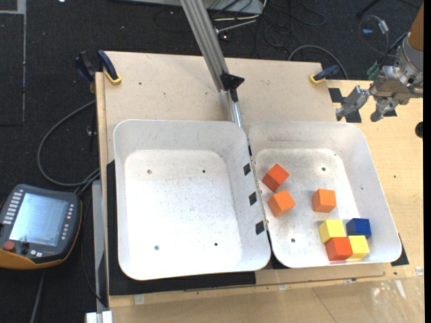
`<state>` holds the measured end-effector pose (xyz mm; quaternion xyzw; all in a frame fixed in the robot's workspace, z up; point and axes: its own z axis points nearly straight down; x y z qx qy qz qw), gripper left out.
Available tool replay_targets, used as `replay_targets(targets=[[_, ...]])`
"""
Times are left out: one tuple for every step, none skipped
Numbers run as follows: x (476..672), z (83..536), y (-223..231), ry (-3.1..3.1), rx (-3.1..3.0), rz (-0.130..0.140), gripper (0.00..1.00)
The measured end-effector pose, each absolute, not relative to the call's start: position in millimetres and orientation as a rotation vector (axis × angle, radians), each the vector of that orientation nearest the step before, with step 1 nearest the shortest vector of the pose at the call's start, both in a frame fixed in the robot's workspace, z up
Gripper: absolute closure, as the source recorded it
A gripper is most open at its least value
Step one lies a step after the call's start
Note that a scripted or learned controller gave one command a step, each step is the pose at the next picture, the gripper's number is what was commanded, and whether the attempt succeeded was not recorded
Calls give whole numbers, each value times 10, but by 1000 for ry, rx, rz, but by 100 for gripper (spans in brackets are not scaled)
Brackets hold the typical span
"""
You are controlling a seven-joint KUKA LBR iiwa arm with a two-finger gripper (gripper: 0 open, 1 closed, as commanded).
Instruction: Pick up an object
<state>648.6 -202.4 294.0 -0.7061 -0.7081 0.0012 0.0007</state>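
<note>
Above the bench, beyond the right bin's [357, 136] far right corner, the gripper [367, 105] hangs with fingers spread apart and nothing between them. In this bin lie orange cubes [281, 202], yellow cubes [331, 230], a blue cube [358, 226] and a red cube [339, 248].

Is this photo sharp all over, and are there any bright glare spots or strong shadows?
In the camera view the blocks, like the blue block, look crisp with only faint shadows; lighting is even and soft; the right bin shows no harsh glare; the claw at upper right looks slightly soft compared with the blocks.
</note>
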Motion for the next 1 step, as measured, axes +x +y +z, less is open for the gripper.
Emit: replay_targets(targets=[[6487, 2939, -2023, -2223, -2217, 4, 0]])
